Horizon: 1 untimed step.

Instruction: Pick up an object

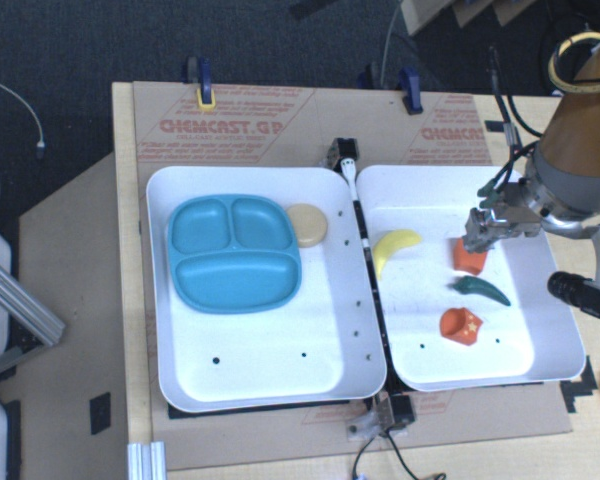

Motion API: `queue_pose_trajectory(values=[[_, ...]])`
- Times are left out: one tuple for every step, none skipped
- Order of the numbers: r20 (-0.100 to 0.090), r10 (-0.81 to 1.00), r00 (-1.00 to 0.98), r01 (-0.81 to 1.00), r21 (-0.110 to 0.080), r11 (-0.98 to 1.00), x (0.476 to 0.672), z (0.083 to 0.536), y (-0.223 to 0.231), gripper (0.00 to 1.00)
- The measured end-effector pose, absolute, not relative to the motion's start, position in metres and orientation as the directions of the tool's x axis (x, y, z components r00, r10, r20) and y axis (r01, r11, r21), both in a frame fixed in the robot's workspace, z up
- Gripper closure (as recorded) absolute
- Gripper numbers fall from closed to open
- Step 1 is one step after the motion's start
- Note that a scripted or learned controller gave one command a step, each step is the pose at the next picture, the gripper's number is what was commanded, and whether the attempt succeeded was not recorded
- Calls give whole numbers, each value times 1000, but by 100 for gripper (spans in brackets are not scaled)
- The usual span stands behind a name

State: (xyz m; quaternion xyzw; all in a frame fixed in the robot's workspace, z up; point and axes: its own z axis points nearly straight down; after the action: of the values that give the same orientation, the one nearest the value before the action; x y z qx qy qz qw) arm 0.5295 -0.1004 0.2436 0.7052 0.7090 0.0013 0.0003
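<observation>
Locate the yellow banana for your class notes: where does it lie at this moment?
The yellow banana lies in the right bin, near its left wall beside the divider, left of the orange block under the gripper.

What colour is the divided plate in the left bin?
Light blue. The divided plate shows clearly in the camera view, lying in the left bin.

Red print "CHEMCAST GP" on the brown protective sheet (pixel 280 118) covering the table, top left behind the bins. Same red print repeats at top right (partly cut off, reads roughly "CHEMCA"). No other legible text.
</observation>
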Motion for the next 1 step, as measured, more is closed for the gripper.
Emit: queue_pose_trajectory(values=[[3,1000,-5,1000,-3,5,521,232,-53,100]])
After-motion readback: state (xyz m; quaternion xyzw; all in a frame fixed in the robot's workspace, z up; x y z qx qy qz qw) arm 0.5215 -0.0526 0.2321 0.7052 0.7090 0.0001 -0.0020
